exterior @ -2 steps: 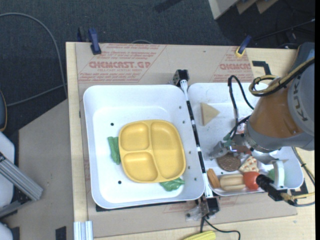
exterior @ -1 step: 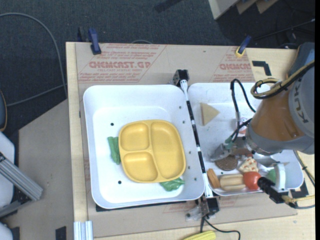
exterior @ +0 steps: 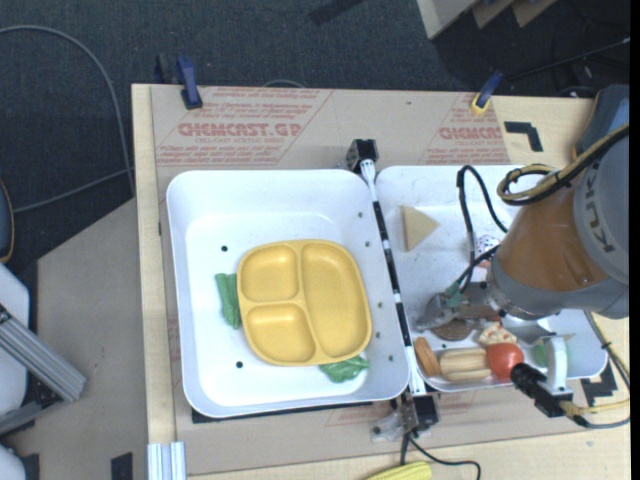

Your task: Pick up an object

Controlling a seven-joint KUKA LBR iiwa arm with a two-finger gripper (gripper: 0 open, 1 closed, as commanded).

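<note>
The KUKA gripper [exterior: 452, 313] hovers low just above the hot dog [exterior: 452, 364]; jaw state unclear, so it should centre on one item before closing.

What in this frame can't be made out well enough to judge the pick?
- Hand: in the camera view the arm's wrist covers most of it, so finger state is unreadable.
- Green items in the left bin: mostly tucked under the yellow divided plate, so identity is unclear.
- Right bin: its right part is covered by the arm.
- Hot dog and red tomato-like piece: whether either touches the hand is hidden.
</note>
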